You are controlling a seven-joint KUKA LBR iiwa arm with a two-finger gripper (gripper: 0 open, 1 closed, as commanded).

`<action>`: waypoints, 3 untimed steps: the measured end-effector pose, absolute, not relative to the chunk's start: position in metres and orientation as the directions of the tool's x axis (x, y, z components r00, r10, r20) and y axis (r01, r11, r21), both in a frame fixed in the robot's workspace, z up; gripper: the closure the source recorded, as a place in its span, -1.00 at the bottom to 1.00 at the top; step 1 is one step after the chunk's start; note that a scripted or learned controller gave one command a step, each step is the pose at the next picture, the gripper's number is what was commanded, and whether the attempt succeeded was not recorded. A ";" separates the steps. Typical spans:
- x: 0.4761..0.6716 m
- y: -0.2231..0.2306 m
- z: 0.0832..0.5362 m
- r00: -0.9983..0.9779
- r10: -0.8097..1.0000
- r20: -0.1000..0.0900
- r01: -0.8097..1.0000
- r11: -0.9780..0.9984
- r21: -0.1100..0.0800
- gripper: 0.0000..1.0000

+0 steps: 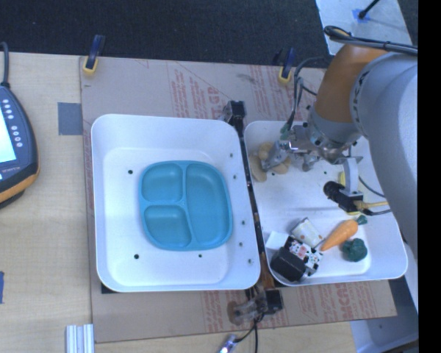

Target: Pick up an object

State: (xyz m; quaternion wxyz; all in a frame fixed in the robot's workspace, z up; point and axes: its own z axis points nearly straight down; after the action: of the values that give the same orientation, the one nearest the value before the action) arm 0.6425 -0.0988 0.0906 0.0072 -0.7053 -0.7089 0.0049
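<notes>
- Looking down on the bench, we see the grey arm [386, 123] reach in from the right, its orange band bent over the far part of the right bin.
- Left bin [110, 212]: it holds one thing, set about in its middle.
- Right bin [298, 197]: it lies edge to edge with the left one and holds all the small things.
- Blue plate [185, 204]: it lies flat in the left bin, with three compartments, two toward the far side and one toward us.
- Handheld screen unit [4, 149]: it rests on the bench well left of both bins.
- Pincer [292, 151]: it hangs low in the far left corner of the right bin; we cannot tell whether it is wide or narrow.
- Tan lump [267, 157]: it lies in that same corner, against the bin's left wall, just left of the pincer and perhaps touching it. We do not see it gripped. Its outline is uneven and partly covered, so we cannot tell its long axis or which way it points.
- Carrot [340, 233]: it lies near the bin's near right corner, well apart from the pincer, its long axis slanting from near left to far right.
- Black thing [288, 263]: it sits at the near edge, with white bits on it.
- Green lump [355, 250]: just beside the carrot's right end.
- White piece [303, 230]: between the carrot and the black thing.
</notes>
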 end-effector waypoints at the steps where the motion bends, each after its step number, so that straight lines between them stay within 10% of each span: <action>1: 0.656 -0.093 0.091 -0.004 1.000 0.001 1.000 0.004 -0.006 -1.00; 3: 0.656 -0.092 0.092 -0.005 1.000 0.001 1.000 0.005 -0.006 -1.00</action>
State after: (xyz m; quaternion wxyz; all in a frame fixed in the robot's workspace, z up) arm 0.6560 -0.0922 0.0919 0.0025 -0.7054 -0.7088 0.0016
